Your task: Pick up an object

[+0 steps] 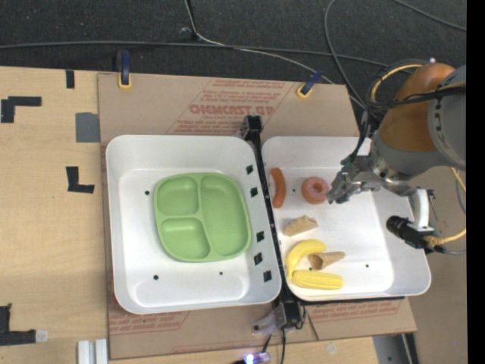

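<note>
Gripper point(339, 191) hung low over the right bin point(379, 279), just right of the pink donut point(314, 189), and whether its jaws were spread or pressed together could not be told. Left of the donut lay a sausage point(278, 186) along the divider; nearer the front sat a bread piece point(300, 224), a banana point(305, 252), a corn cob point(316, 280) and a small cone point(325, 260). The left bin point(129, 279) held a green divided plate point(202, 217).

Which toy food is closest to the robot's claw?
The pink donut. It sits right beside the gripper, while the hot dog, bread piece and banana lie farther off.
</note>
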Controlling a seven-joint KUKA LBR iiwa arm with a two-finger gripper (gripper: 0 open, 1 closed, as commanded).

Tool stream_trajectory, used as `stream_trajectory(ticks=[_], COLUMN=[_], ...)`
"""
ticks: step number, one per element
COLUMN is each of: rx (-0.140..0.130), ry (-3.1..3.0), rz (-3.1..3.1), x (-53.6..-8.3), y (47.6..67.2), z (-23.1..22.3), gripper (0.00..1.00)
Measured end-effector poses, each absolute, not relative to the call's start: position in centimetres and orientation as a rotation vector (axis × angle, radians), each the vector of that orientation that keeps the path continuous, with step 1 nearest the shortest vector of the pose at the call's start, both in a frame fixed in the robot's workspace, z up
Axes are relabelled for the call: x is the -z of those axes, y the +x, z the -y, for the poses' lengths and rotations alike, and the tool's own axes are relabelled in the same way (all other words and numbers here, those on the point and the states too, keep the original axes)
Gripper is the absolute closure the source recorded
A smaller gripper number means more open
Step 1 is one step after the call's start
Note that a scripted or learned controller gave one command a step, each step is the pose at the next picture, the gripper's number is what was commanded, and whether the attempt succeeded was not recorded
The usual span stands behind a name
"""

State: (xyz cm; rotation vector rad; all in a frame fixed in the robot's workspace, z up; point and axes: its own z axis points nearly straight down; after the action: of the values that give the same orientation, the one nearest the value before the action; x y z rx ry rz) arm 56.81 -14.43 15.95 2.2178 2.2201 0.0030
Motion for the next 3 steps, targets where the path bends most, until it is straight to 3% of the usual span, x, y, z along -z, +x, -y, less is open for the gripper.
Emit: stream_trajectory(ticks=[2,3], rx=[-0.001,-0.001], ry=[2.219,2.215], rz=[-2.221,-2.229], x=[-23.0,-23.7], y=[57.7,57.4], z=[14.1,8.2], gripper=[1.0,1.0])
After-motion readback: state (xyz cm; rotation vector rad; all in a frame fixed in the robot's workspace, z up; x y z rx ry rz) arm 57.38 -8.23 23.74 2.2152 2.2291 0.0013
